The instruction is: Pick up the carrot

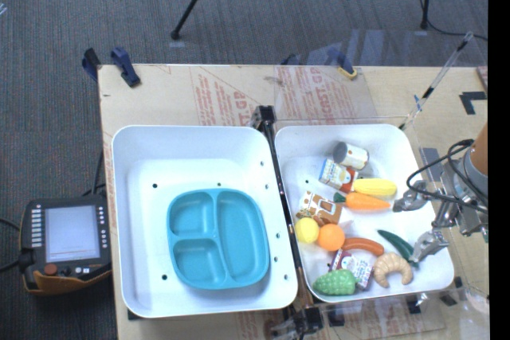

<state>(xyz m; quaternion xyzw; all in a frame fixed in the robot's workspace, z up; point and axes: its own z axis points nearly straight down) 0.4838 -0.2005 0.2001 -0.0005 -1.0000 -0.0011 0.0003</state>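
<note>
Both fingers of the gripper (421,220) stand spread apart with nothing between them, hanging over the right edge of the right bin (303,141), near the carrot (367,202) but not touching it; the arm comes in from the right. Largest first: the left bin (135,171) holds a blue divided plate (217,238); the right bin holds the crowded toy food. Within that pile the carrot lies on its side, orange, with its green end toward the bin's middle, just below a yellow corn cob (374,188) and above a red sausage (362,245); a croissant (394,269), green grapes (335,282), an orange (331,236) and a lemon (307,230) sit nearby. Judging by its look, the carrot is light, stiff plastic, smooth and likely slippery; a grip across its thicker middle seems safest, as the tapered tip could squirt free.
</note>
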